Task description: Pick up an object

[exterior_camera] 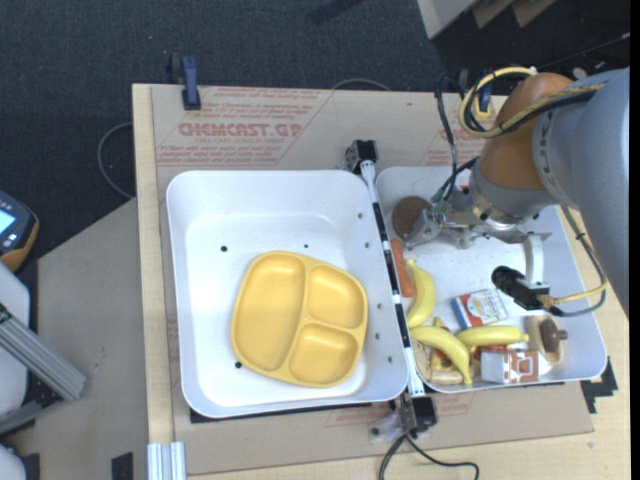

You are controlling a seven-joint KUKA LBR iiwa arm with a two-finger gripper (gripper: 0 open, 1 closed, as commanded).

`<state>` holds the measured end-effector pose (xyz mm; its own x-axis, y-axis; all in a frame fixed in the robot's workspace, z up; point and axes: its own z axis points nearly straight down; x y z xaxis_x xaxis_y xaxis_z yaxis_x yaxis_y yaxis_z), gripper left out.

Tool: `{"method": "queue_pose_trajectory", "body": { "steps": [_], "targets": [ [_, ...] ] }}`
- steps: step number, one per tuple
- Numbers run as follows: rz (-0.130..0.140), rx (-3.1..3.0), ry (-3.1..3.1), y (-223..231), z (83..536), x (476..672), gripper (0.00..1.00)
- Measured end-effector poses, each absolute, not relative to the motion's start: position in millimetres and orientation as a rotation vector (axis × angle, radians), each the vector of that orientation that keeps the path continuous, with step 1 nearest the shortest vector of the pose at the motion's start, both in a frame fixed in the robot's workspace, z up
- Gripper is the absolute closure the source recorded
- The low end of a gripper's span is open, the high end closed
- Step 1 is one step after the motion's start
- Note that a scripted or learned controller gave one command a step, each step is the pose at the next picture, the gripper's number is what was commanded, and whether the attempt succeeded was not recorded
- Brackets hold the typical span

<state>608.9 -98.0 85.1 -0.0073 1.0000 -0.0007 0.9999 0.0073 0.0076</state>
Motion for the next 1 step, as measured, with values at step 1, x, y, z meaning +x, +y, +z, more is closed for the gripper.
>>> {"method": "queue_pose_trajectory", "body": {
  "steps": [1],
  "targets": [
    [0.005, 2.214, 2.221, -92.2, 85.0, 651.7, 0.00]
  ]
}}
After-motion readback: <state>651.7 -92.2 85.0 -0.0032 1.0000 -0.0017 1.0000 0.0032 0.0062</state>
